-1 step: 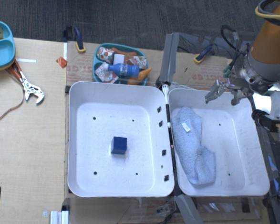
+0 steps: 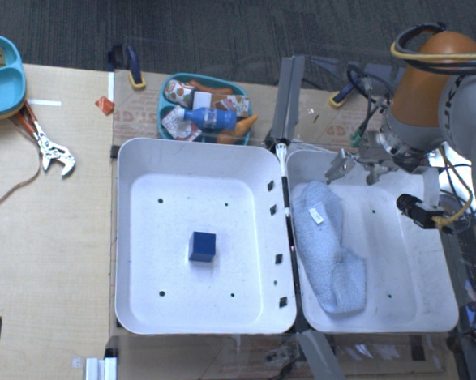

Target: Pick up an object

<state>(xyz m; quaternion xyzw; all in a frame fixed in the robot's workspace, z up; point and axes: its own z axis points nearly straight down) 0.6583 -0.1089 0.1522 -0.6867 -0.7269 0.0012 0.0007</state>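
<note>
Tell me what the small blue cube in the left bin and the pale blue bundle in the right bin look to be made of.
Small blue cube: looks rigid, likely plastic or painted wood; sharp edges, flat matte faces.
Pale blue bundle: soft cloth, probably terry towelling; nubbly surface, rounded folds, a small sewn tag.

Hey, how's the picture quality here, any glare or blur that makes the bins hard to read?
In the camera view, lighting is even and bright; both white bins look slightly washed out, the right bin most, with soft shadows. The blue block and pale blue cloth read clearly. The gripper is small and a little soft at the back rim.
</note>
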